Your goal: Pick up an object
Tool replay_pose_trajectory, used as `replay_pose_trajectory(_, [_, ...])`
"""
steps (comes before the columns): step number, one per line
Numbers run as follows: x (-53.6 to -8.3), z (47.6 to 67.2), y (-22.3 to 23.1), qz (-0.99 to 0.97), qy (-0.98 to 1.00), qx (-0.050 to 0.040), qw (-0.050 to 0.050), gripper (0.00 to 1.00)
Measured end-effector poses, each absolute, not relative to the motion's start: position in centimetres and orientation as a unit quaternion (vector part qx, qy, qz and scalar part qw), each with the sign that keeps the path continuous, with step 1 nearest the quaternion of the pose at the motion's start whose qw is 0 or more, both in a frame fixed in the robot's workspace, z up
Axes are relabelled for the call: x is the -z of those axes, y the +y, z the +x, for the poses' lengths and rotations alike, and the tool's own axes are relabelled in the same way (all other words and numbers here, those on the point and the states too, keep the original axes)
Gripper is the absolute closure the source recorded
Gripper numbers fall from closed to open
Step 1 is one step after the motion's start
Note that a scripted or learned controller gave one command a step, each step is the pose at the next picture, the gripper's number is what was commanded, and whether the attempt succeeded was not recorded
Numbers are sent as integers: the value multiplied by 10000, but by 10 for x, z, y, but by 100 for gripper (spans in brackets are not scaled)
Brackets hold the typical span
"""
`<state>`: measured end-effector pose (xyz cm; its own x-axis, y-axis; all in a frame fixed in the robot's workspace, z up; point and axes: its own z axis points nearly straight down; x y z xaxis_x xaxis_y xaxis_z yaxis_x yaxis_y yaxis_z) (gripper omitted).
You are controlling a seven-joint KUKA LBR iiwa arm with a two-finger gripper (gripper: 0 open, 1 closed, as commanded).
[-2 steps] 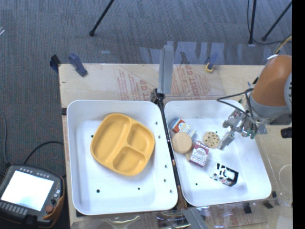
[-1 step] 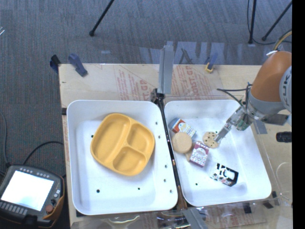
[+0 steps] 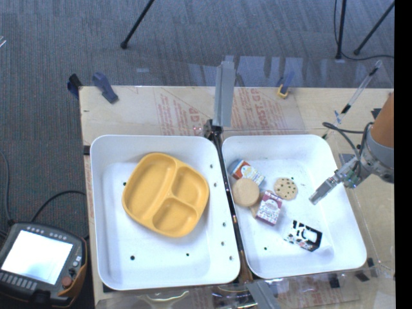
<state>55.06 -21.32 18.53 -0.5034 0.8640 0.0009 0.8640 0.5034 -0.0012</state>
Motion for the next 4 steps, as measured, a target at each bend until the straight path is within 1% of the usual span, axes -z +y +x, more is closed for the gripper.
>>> replay_pose_trajectory(1, [-106, 550, -212, -6049, -7962, -16, 55, 0])
replay_pose_trajectory(2, [-113, 551, -212, -6022, -7983, -26, 69, 100])
replay_pose_trajectory(3, [-113, 551, -211, -6018, -7986, -28, 72, 0])
replay_pose_trajectory(4, [-83, 571, -209, -6348, -7726, 5, 55, 0])
